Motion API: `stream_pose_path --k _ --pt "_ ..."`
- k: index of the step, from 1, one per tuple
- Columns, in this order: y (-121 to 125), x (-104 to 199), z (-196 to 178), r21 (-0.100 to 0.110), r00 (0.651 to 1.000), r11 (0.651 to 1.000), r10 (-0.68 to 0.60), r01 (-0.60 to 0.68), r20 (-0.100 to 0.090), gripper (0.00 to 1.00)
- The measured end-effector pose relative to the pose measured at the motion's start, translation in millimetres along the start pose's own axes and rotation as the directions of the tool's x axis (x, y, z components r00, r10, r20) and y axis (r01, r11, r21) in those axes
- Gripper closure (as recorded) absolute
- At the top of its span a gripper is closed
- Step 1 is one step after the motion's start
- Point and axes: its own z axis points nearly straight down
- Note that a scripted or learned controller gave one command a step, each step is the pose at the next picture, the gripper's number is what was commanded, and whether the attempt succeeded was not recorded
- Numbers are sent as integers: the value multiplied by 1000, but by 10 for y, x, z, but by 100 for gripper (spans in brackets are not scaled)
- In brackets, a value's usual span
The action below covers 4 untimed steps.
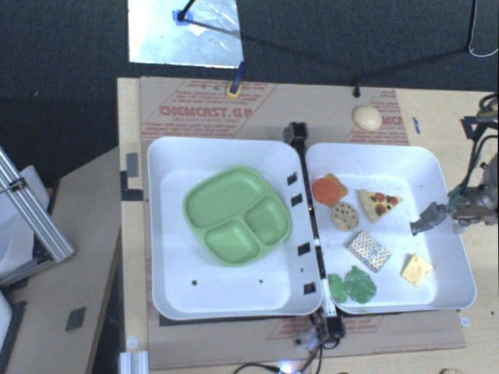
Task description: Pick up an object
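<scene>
The right bin (461,265) holds several toy foods: an orange piece (329,188), a round cookie (344,216), a pizza slice (378,203), a patterned silver packet (368,250), a yellow cheese wedge (416,270) and a green leafy piece (352,285). My gripper (427,218) reaches in from the right, low over the bin's right side. It is to the right of the pizza slice and above the cheese wedge, apart from both. I see nothing held in it.
The left bin (168,232) carries a green divided plate (238,215). A black divider (308,209) runs between the bins. A beige egg-shaped object (366,117) lies on the cardboard behind the right bin. A foil sheet (185,22) lies on the floor behind.
</scene>
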Motion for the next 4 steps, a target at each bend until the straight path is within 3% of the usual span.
stream_pose_path --k 1,3,4 --pt "24 4 -53 -10 1000 1000 -3 3 3 0" --pt "-22 7 792 -7 1000 1000 -1 1 1 0" --pt "34 -30 1392 -10 1000 1000 0 0 2 0"
